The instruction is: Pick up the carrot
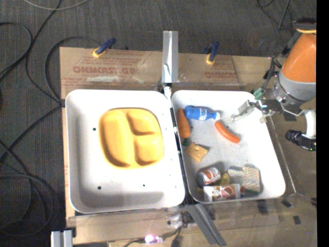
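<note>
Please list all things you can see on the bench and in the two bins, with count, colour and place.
left bin: 1, white, holds the tray
tray: 1, yellow, three compartments
right bin: 1, white
carrot: 1, orange, right bin, left wall
bottle: 1, blue, beside carrot
sausage: 1, orange-red, middle
cheese wedge: 1, tan, below carrot
can: 1, red-white, front
cartons: about three, front
clamps: 2, blue-yellow, back edge
gripper: 1, grey, above right bin

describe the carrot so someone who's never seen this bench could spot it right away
Look in the right bin, along its left wall next to the divider between the two bins. The carrot lies there lengthwise, just left of the blue bottle and above the cheese wedge. It is orange and tapered with a green end, unlike the smaller, redder sausage mid-bin.
</note>
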